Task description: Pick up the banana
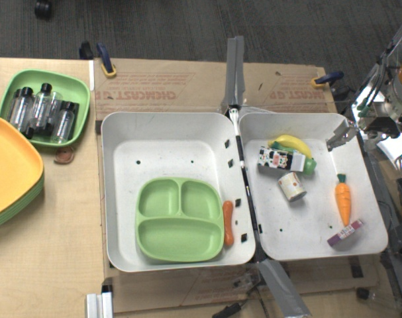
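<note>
The gripper (340, 136) hangs at the right bin's (373, 244) far right edge; whether it is open cannot be told, and nothing shows in its grasp. The banana (290, 143) lies to the gripper's left, near and at much the same depth, its long axis running roughly left-right with a slight curve; the approach path is unobstructed. A black-and-white carton (280, 159) with a green end (310, 165) touches the banana's near side; a small can (293, 187), carrot (344, 201) and purple item (345, 232) lie nearer the camera.
</note>
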Robot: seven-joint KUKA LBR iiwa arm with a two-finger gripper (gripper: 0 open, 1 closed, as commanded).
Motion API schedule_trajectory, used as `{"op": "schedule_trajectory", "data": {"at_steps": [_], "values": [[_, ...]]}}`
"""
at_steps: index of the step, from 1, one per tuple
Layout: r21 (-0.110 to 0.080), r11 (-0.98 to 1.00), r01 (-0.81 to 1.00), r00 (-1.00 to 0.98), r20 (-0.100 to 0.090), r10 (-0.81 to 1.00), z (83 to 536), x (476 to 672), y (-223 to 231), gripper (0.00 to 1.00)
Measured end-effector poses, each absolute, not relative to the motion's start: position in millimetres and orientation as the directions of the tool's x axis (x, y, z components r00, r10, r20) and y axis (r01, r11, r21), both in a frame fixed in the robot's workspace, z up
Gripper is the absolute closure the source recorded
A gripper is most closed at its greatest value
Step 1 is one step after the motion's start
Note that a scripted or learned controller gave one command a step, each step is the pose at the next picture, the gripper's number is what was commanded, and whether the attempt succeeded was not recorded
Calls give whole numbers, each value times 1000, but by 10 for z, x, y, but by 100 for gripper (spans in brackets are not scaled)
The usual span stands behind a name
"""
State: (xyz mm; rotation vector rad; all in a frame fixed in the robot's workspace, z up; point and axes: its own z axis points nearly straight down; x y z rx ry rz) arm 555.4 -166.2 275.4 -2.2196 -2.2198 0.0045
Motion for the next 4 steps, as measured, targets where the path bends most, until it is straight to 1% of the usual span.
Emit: {"op": "schedule_trajectory", "data": {"at_steps": [1,2,3,4], "values": [[-2,11,1000,-11,-1,1000,1722,5965,-1432,0],[-1,60,998,-60,-1,998,1626,6527,-1365,0],[-2,155,988,-155,0,988,910,6134,-1068,0],[-2,150,989,-150,-1,989,1000,6131,-1091,100]]}}
